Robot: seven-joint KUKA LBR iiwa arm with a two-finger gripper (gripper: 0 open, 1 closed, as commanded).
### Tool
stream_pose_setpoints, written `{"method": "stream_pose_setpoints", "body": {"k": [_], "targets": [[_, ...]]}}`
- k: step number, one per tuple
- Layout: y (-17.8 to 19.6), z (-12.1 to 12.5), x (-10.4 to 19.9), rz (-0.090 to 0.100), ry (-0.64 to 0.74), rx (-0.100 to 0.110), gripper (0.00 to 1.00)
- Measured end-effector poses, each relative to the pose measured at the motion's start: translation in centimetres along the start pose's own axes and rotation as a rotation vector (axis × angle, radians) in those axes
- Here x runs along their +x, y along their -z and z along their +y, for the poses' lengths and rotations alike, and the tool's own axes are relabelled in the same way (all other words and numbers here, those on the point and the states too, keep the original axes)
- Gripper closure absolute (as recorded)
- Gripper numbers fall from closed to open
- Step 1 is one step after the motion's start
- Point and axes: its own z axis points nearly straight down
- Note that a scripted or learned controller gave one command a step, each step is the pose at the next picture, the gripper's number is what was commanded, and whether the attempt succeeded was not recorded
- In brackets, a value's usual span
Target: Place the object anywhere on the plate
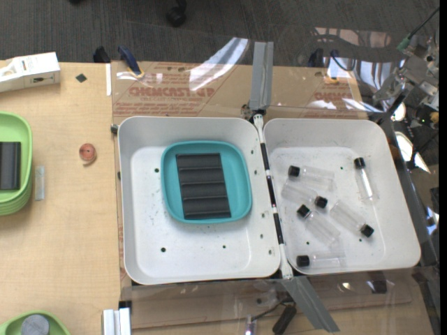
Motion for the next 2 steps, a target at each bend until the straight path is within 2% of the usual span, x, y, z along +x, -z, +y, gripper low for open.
{"method": "stream_pose_setpoints", "body": {"k": [1, 2], "targets": [[-2.51, 0.13, 0.16, -0.001, -0.054, 0.004, 0.0], [-2.38, -0.63, 0.65, 0.0, -0.119, 0.004, 0.0]]}}
